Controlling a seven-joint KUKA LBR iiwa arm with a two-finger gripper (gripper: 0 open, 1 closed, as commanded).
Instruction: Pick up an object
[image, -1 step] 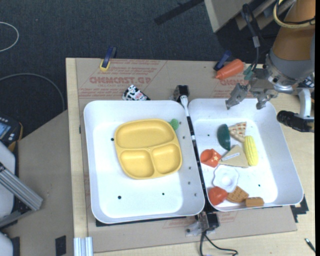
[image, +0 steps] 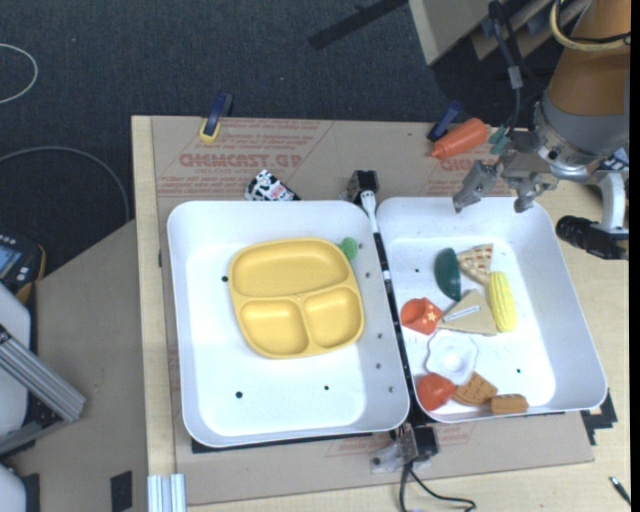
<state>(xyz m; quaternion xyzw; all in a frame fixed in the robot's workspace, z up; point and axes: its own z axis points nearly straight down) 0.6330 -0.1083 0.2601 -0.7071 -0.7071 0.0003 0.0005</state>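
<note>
while the gripper (image: 496, 192) hung over the far rim of the right bin (image: 570, 300) in the upper right of the frame, its two fingers were spread apart with nothing between them, so this looked like the approach step, pick not yet made. candidate objects all sat in the right bin, lower in the frame than the claw: a dark green piece (image: 446, 272), a pizza slice (image: 477, 260), a corn cob (image: 500, 301), a red piece (image: 420, 315), a fried egg (image: 452, 354), a second red piece (image: 434, 391) and a brown cookie-like piece (image: 508, 404) near the front wall. nearest were the green piece and pizza slice, touching each other, so the next move likely called for coming down and forward over one item and closing on it without snagging its neighbour. left bin (image: 200, 330) carried a yellow divided tray (image: 296, 296). red print on the cardboard (image: 150, 180) at upper left read roughly "chemcast gp"; the rest was too faint to read.
</note>
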